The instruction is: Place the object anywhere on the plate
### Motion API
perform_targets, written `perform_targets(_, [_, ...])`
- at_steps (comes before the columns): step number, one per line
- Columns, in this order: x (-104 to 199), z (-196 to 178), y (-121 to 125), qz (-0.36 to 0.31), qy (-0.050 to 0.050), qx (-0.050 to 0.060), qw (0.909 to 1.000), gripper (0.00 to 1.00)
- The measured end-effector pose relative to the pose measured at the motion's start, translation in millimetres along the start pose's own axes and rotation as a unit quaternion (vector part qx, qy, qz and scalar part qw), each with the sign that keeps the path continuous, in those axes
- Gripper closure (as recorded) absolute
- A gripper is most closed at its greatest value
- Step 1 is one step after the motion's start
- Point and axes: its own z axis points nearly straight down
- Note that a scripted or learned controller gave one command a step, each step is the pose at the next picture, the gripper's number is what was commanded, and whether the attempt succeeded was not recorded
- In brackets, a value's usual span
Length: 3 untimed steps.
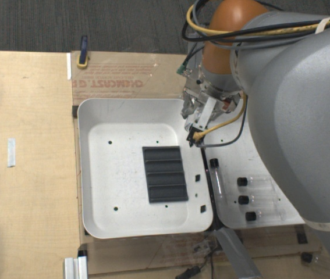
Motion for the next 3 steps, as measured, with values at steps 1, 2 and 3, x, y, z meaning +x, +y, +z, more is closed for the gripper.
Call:
perform_targets(1, [34.5,8.2,-91.2,0.017,0.0,0.0,0.9999,1.0])
perform_targets(2, [63.7,-85.0,-114.2,-0.079,0.0,-0.001,0.9969,1.0])
perform_targets(3, [104.5,-48.6,-57.2,-0.177,0.0,-0.001,0.9843,1.0])
